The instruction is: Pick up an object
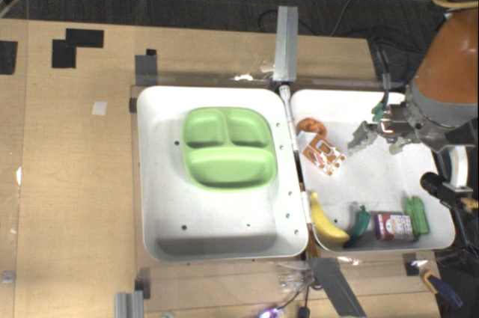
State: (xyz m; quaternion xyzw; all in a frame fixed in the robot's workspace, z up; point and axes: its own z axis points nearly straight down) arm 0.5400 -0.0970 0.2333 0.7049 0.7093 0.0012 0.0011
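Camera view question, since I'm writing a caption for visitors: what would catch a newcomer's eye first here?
The green divided plate stands out, lying in the middle of the left bin. In the right bin, a yellow banana lies at the near left corner, beside a dark jar. The arm's orange band looms at right, with the gripper over that bin.

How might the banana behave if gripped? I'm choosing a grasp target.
The banana looks curved and smooth, so it may pivot or slip between fingers. It lies against the right bin's wall beside a teal object, so finger clearance is probably tight.
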